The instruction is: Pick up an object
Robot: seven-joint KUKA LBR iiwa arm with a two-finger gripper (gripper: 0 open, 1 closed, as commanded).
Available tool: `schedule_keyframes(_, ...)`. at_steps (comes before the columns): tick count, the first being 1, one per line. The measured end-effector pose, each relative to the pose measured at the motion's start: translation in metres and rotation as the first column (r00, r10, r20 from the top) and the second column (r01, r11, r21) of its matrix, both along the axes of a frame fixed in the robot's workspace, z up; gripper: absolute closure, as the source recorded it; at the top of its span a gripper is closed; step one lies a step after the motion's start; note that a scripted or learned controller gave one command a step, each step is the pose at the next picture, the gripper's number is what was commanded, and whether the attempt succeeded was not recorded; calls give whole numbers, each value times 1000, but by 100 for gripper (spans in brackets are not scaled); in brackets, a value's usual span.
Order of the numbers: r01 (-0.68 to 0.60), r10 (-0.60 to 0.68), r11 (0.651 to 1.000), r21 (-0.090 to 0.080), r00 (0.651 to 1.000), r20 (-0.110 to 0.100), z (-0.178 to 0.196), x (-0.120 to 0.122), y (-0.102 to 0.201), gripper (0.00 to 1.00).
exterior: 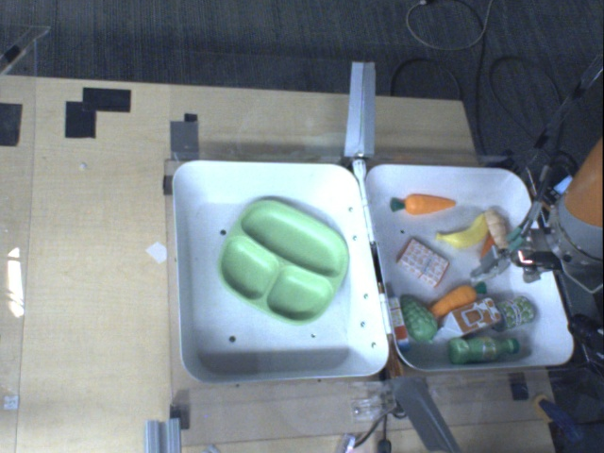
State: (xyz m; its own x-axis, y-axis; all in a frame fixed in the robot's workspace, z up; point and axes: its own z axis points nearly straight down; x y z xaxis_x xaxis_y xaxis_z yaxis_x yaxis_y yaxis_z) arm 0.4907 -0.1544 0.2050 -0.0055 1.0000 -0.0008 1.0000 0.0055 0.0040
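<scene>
The right bin [444, 172] holds several toy foods. An orange carrot [429, 204] lies at the back, with a yellow banana [462, 236] and a tan roll [496, 226] in front of it. A waffle-like cracker [422, 262] sits mid-bin beside a second carrot [455, 300]. Toward the front are a green vegetable [420, 320], a juice carton [479, 317], a patterned can [517, 311] and a green bottle [483, 349]. My gripper [505, 246] hangs over the bin's right side, just right of the banana and roll. It is open and holds nothing.
The left bin [203, 347] carries a green divided plate [283, 260]. A metal post [361, 111] rises behind the wall the bins share. Cables trail over the dark floor at the back right, and bare wooden bench stretches to the left.
</scene>
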Motion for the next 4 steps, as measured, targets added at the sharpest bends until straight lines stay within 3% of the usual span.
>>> schedule_keyframes(1, 66, -66, 998, 1, 998, -2, -56, 29, 16, 0)
schedule_keyframes(2, 116, -116, 993, 1, 993, 0, -92, 85, 5, 0)
schedule_keyframes(3, 139, -139, 990, 2, 990, 1, -114, 145, 51, 0)
schedule_keyframes(4, 131, -131, 991, -1, 991, 5, -102, 147, 51, 100)
